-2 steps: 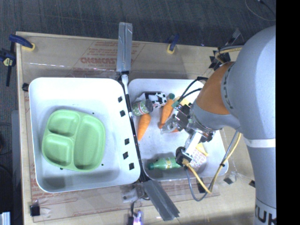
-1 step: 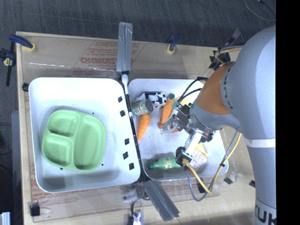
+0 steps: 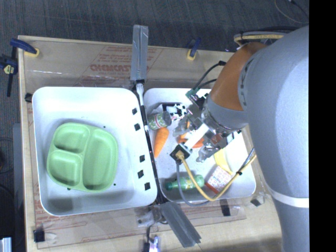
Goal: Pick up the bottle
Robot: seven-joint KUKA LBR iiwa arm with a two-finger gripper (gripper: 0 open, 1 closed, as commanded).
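My gripper point(image 3: 195, 136) hanging over the right bin point(image 3: 247, 185), I cannot tell its grip, green bottle point(image 3: 184, 183) lying on its side just below it, carrot point(image 3: 160, 140) to its left

Left bin point(image 3: 42, 104): divided plate point(image 3: 82, 155) near its left wall. Right bin point(image 3: 247, 185): carrot point(image 3: 160, 139) by the left wall, can point(image 3: 158, 121) behind it, bottle point(image 3: 185, 182) along the front wall, small carton point(image 3: 219, 179) to its right.
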